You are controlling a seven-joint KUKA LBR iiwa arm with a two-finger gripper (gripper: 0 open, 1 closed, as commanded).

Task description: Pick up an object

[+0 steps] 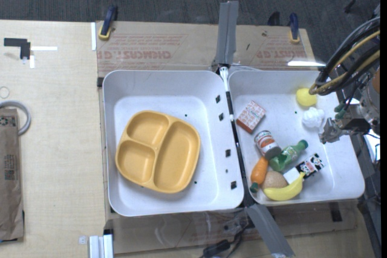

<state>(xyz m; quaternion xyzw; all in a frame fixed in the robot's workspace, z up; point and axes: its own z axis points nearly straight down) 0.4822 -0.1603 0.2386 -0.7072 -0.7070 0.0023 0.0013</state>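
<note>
Camera view looks down on the right bin [357,184], where the graspable things lie in a loose cluster toward its near edge. A yellow banana [284,190] curves along the front, touching a tan rounded item [275,178] and an orange carrot-shaped piece [259,170] just to its left. Above these a green bottle [288,154] lies tilted, next to a small can with a red label [265,141]. A small black-and-white carton [311,165] sits just right of the banana's tip. Farther back, a red-and-white box [250,116] rests near the divider between the bins. Toward the far right corner a yellow rounded object [306,97] and a white object [312,120] lie close together.

The end effector [332,129] sits over the right edge of this bin, just beside the white object; whether it is released or clenched cannot be told, and nothing is visibly between its parts.

The left bin [112,148] holds a yellow divided plate [158,151] with three compartments. Both bins rest on the desk [48,130].
</note>
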